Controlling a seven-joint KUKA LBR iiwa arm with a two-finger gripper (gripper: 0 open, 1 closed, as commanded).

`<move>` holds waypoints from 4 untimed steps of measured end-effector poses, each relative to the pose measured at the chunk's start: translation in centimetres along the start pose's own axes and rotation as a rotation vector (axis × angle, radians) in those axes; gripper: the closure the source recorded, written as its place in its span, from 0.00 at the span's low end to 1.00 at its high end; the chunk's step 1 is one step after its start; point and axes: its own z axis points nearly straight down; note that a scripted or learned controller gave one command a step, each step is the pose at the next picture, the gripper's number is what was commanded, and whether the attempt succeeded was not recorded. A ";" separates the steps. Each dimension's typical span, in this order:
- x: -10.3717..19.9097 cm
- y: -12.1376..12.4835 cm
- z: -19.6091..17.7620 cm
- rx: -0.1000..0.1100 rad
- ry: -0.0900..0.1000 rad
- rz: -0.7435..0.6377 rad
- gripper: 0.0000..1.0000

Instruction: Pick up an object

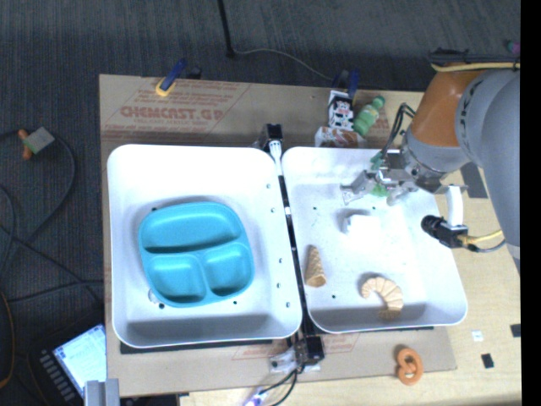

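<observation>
My gripper [378, 186] hangs over the back part of the right bin [439, 307], and its shadow falls on the bin floor just below it. A small green patch shows at the gripper; what it is cannot be made out. A tan ice-cream cone [314, 266] lies near the bin's left wall, well in front of the gripper. A curled orange shrimp-like piece [382, 290] lies near the front wall. The left bin [127, 172] holds a blue divided plate [196, 252].
Behind the right bin stand a small printed box [340, 112] and a green object [368, 117]. An orange pretzel-shaped piece [409, 364] lies on the bench in front of the bin. The arm's orange band [439, 112] rises at the right.
</observation>
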 end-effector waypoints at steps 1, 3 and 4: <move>5.6 -4.0 2.8 -0.019 -0.010 0.001 0.00; 9.7 -9.0 -6.5 0.000 -0.001 0.000 1.00; 12.5 -14.1 -11.7 0.001 0.000 0.000 1.00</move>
